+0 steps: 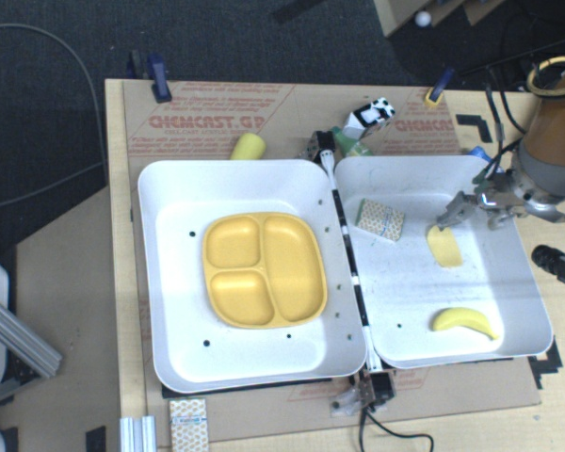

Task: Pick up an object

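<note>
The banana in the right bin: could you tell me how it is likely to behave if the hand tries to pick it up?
The banana is curved and looks smooth, so it may pivot or slip if pinched off centre. It lies flat on the right bin floor, so rolling away seems unlikely. It is probably light.
</note>
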You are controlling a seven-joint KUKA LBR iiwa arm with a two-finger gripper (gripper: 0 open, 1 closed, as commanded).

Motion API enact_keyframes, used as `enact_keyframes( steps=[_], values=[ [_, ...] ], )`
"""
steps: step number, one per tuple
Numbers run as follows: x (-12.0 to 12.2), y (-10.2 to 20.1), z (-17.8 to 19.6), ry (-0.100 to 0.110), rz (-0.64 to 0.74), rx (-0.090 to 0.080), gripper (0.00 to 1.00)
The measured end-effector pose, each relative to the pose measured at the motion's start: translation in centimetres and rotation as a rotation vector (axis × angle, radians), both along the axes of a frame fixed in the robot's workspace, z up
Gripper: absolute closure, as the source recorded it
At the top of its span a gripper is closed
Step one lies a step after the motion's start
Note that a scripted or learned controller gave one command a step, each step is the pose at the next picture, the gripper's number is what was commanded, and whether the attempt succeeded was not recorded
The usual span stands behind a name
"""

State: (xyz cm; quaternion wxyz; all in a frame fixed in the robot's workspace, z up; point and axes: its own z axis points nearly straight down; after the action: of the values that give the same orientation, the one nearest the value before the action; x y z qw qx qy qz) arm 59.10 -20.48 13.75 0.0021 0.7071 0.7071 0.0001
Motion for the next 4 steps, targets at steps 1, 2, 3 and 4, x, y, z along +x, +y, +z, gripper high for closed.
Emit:
enact_keyframes(
  steps=[1, 2, 3, 4],
  values=[
    [-0.8, 3.1, -5.3, 0.005, 0.001, 0.004, 0.0],
    [-0.7, 3.0, -4.3, 0.002, 0.001, 0.002, 1.0],
    [-0.7, 3.0, -4.3, 0.002, 0.001, 0.003, 0.0],
    [-1.6, 5.9, -5.3, 0.006, 0.001, 0.004, 0.0]
  ],
)
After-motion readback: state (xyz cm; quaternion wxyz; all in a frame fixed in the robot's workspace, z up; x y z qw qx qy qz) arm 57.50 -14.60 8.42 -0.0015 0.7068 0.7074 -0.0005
